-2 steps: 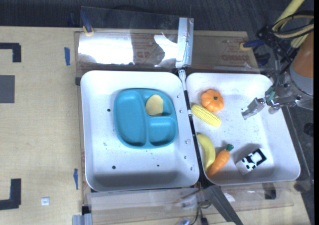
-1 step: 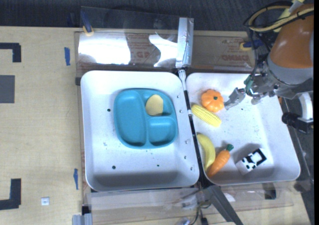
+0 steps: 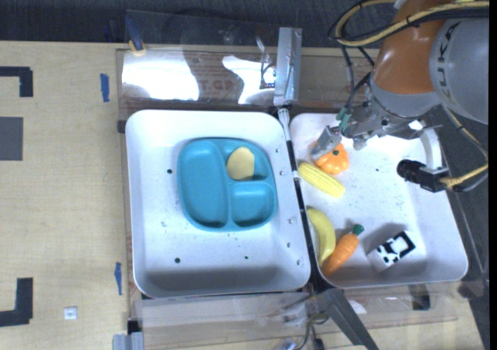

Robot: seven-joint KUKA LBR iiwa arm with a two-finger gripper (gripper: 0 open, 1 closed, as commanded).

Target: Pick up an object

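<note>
Carrot [image 3: 340,251] and banana [image 3: 323,233] sit at the right bin's [image 3: 435,263] front edge. The pumpkin [image 3: 334,160] is at the back-left, right under the gripper [image 3: 338,136] (can't tell if the jaws are clenched), corn [image 3: 321,180] just beside.

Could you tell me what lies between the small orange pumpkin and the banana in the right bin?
In the camera view, a yellow corn cob lies between the pumpkin and the banana.
</note>
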